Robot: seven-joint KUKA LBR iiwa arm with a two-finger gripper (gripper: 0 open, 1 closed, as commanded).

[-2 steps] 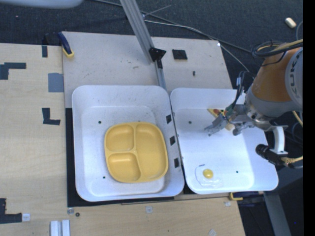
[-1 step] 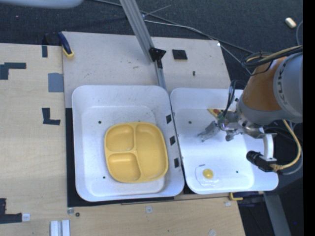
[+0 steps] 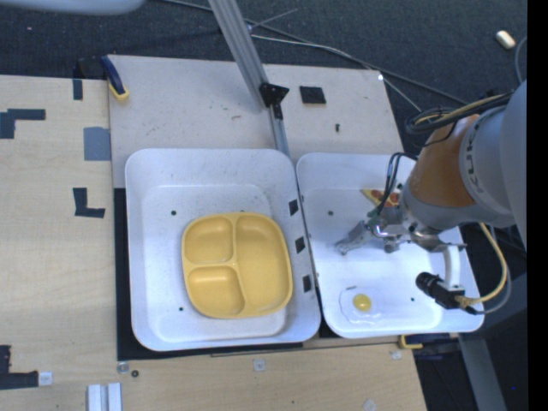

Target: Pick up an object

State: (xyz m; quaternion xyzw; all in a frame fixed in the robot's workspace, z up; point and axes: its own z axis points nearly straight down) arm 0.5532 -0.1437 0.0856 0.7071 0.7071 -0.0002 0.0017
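From my station the feed looks evenly and brightly lit from overhead, the white bins (image 3: pixel 214 165) nearly washed out with only soft shadows along their rims, the yellow tray (image 3: pixel 237 264) crisp, while the arm (image 3: pixel 479 169) at right and the top corners look softly blurred.

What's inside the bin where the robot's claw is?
The right bin holds a fried-egg toy near its front edge, with the claw over the bin's middle. A red and yellow thing peeks out by the arm; the arm covers the rest of it.
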